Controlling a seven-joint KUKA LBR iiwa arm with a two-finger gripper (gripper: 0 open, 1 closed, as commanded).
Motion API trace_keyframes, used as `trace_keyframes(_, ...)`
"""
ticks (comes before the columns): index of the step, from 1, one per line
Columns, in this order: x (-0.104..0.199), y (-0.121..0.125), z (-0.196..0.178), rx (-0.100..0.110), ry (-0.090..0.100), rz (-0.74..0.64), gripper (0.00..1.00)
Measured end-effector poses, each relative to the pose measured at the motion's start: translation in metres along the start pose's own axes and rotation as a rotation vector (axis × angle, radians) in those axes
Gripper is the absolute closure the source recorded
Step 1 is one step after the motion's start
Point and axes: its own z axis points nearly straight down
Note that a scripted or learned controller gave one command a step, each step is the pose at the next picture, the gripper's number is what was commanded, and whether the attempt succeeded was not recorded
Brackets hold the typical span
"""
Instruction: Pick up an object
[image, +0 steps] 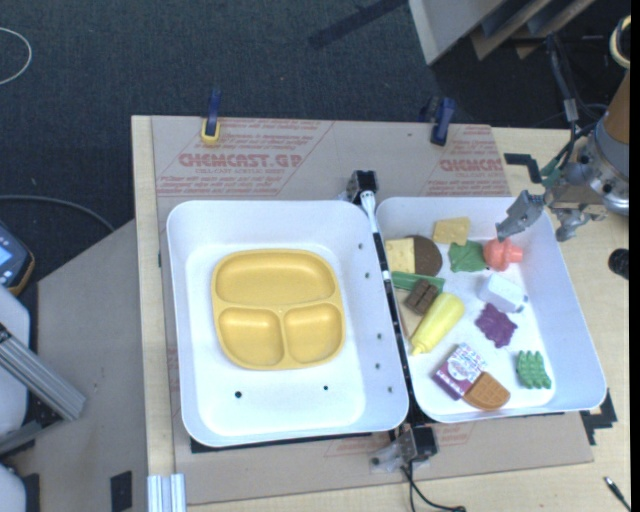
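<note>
Gripper (545, 212) hangs over the right bin's (578, 330) far right corner, fingers spread w/ nothing between them. Just left of it, lower down — an orange-red toy (503, 253) next to a green piece (466, 257). Yellow divided tray (277, 307) sits well left, in the other bin (190, 330).

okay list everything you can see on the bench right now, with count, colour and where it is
bins: 2, white, side by side on the bench
divided plate: 1, yellow, left bin
bottle: 1, yellow, right bin, middle
leafy piece: 1, green, right bin, far side
orange-red toy: 1, right bin, beside the gripper
purple piece: 1, right bin
bumpy green piece: 1, right bin, near corner
clamps: 2, blue, board's far edge
gripper: 1, grey, over right bin's far right
</note>
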Motion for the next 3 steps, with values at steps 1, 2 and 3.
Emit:
trace_keyframes(1,0.000,0.002,-0.006,-0.012,-0.002,-0.002,0.00)
trace_keyframes(2,0.005,0.002,0.057,-0.004,0.000,-0.002,0.00)
trace_keyframes(3,0.015,0.005,0.110,-0.005,0.000,-0.003,0.00)
